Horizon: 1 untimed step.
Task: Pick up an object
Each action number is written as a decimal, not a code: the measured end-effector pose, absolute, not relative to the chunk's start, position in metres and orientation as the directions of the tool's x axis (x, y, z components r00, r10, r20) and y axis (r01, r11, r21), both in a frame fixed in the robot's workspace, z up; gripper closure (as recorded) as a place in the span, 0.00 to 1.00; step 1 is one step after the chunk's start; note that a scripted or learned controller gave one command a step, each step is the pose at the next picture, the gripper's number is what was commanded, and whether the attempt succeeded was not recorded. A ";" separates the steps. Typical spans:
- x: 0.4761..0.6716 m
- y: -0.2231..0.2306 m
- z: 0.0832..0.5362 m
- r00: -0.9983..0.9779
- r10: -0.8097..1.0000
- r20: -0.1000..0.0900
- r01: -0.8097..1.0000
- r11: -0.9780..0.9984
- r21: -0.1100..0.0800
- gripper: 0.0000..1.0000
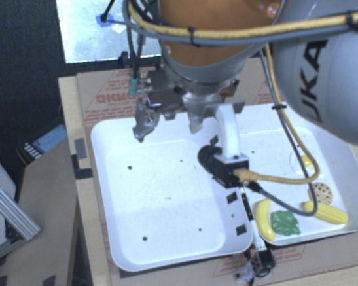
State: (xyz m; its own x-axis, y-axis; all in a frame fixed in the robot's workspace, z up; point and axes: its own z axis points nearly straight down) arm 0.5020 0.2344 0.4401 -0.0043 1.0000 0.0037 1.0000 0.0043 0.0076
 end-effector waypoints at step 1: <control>0.502 0.235 0.448 -0.011 1.000 0.002 1.000 0.011 0.004 1.00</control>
